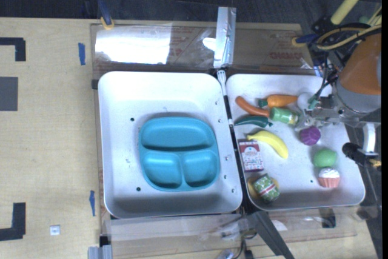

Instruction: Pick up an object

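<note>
The right bin [351, 194] holds several small things. An orange carrot [282, 100], a red-orange pepper [250, 107] and a green can [284, 115] lie at its far side. A yellow banana [271, 142] and a red box [250, 156] are at the left. A purple item [310, 135], a green ball [325, 158] and a pink cupcake [329, 178] sit toward the right. A green and red packet [265, 187] lies near the front. My gripper [318, 111] hangs low over the bin, just above the purple item and right of the green can. Nothing visibly sits in it.
The left bin [115, 130] bears a blue divided plate [179, 151]. A clear plastic sheet [157, 39] stands behind the bins. The arm's orange band [367, 67] and cables [339, 36] crowd the right bin's far right corner.
</note>
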Available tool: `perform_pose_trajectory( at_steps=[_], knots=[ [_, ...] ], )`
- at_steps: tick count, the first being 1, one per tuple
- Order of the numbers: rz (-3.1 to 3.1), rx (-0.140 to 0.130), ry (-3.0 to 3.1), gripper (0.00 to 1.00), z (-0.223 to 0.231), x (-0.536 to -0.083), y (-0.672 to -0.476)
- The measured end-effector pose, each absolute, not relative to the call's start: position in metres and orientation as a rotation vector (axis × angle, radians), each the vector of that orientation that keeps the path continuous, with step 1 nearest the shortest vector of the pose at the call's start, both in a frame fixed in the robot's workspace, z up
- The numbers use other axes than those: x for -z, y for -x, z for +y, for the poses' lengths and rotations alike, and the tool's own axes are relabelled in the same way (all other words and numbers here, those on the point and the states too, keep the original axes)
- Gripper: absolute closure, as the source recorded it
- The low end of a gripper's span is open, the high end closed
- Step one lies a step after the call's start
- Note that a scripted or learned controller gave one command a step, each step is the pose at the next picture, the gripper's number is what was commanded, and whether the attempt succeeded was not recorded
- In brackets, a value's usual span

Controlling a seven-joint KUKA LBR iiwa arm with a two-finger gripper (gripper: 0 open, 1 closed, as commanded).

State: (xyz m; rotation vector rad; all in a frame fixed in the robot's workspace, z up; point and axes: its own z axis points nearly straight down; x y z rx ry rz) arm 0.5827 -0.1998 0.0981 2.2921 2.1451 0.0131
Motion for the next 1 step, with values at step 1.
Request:
perform_pose_trajectory(
  at_steps=[1],
  knots=[
    [2.202,-0.011,-2.230,1.00,-0.1367,-0.1960,-0.5530]
  ],
)
